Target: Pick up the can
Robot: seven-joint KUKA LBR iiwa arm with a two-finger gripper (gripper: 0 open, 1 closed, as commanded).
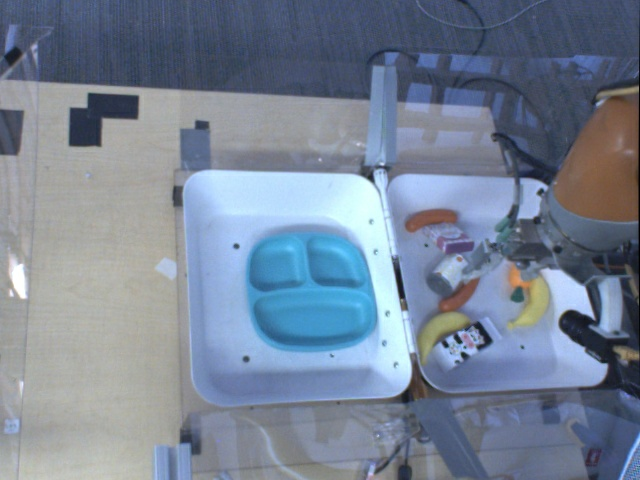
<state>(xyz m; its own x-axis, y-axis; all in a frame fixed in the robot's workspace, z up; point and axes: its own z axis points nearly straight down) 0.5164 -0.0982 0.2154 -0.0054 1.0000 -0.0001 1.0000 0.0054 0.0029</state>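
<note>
The can (450, 271) lies on its side in the right bin (570, 373), toward that bin's left half and about midway between its far and near walls, its silvery end turned to the left wall. Lying flat, it offers its round flank upward, so a grasp has to close across the barrel, not the ends. The pincer (497, 251) hangs low just beside the can's right end, brought in there because the arm (600, 178) reaches from the table's right edge. Whether its fingers are spread or closed I cannot tell (the dark metal blurs into the clutter).

The neighbours crowd the target. A sausage (459, 295) lies touching or nearly touching the can on its near side, a small purple-and-white packet (454, 238) sits just beyond it, and another sausage (431, 219) rests nearer the far wall. Two bananas (440, 330) (533, 303) and a black-and-white box (466, 342) fill the near part. The left bin (210, 268) carries only a blue divided plate (310, 290), well apart from the work.
</note>
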